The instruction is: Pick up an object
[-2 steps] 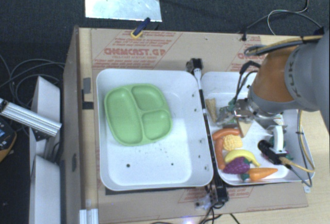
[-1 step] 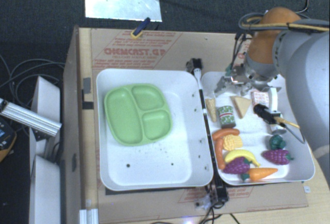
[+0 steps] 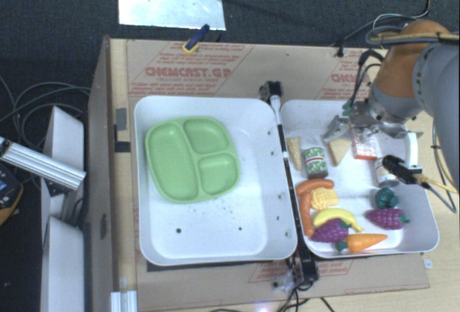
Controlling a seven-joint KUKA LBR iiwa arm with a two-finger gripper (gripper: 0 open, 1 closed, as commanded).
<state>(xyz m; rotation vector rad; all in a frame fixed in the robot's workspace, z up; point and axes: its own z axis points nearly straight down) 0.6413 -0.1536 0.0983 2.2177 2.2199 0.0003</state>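
Cardboard-covered bench bears two bins: left white bin holds a green divided plate; right white bin holds plastic toy food, gripper above, jaw state untellable.

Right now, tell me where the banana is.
The banana lies in the right bin, toward its near edge, between the corn cob above it and the purple grapes and carrot below.

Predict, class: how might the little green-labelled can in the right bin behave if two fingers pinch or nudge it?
The can looks rigid, so it probably won't squash. It looks small, likely a light toy. Its round side may slip or roll away, though the wedge and corn close by could stop it.
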